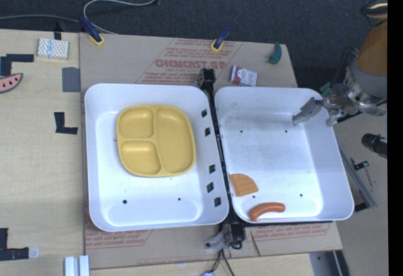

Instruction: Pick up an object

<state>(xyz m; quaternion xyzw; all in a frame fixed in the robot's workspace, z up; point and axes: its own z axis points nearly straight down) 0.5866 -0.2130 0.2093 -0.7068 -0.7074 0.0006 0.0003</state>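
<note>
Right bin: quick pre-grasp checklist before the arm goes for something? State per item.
1. Targets present in the right bin: ok. An orange sausage-shaped piece and an orange wedge-shaped piece lie near its front edge.
2. The two targets are apart from each other: ok, a gap of bin floor shows between them.
3. Gripper carries nothing: ok, nothing shows between its fingers.
4. Gripper over a target: not ok. It sits at the bin's far right corner, both pieces at the near left.
5. Clearance from walls: not ok, the wedge lies against the left wall.
6. Yellow divided plate out of the way: ok, it sits in the left bin.
</note>
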